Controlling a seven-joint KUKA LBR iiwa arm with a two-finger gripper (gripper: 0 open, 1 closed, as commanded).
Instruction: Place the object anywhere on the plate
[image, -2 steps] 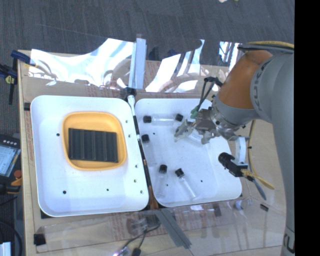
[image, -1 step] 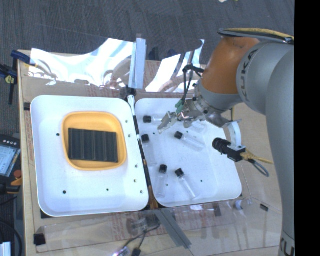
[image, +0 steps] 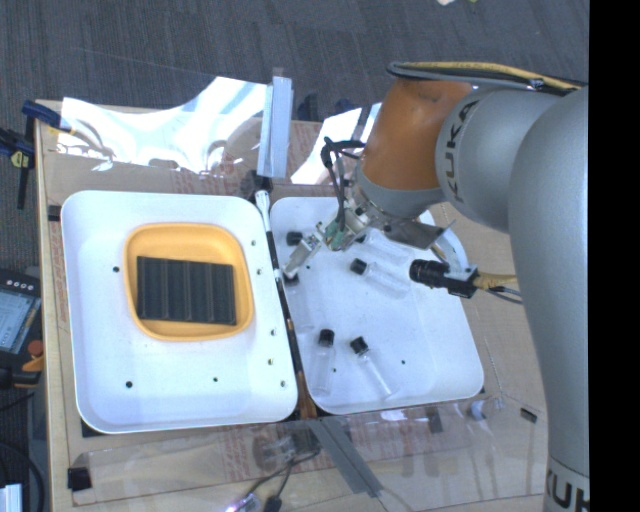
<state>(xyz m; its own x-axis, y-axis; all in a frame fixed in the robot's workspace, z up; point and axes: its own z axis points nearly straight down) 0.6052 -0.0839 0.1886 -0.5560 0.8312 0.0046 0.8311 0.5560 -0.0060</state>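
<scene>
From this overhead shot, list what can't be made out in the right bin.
- Gripper: blurred, and the orange band and wrist hide its upper part, so its state is unreadable.
- Clear vials: see-through against the white right bin; their black caps show, but their outlines fade and contents are too small to tell.
- Bin's far-right corner: behind the arm.

- We see the arm (image: 520, 180) entering from 3 o'clock, its grey links filling that side.
- We note the orange band (image: 420, 135) just above the wrist.
- The gripper (image: 296, 262) points toward 8 o'clock, tilted downward from the wrist.
</scene>
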